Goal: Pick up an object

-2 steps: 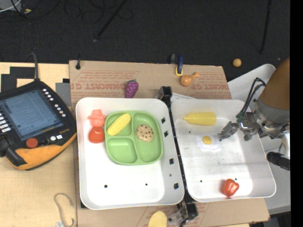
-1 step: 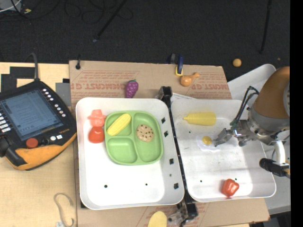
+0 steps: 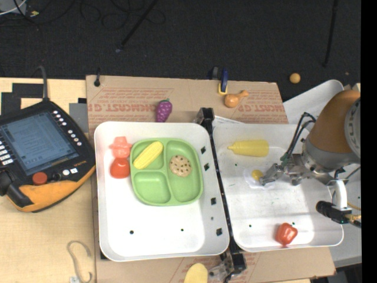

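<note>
In the right bin (image 3: 306,217) lie a yellow squeeze bottle (image 3: 248,148) near the back, a small yellow piece (image 3: 257,174) in the middle left, and a red pepper (image 3: 286,233) near the front. My gripper (image 3: 268,177) is low over the right bin, its tip right beside the small yellow piece, on that piece's right. Nothing is visibly lifted. The grey arm (image 3: 333,135) reaches in from the right.
The left bin (image 3: 153,234) holds a green divided plate (image 3: 159,190) with a corn cob (image 3: 146,154) and a cookie (image 3: 180,165), plus a red-pink toy (image 3: 120,158). Purple grapes (image 3: 163,109), an orange gourd (image 3: 234,99) and a teach pendant (image 3: 41,152) lie outside the bins.
</note>
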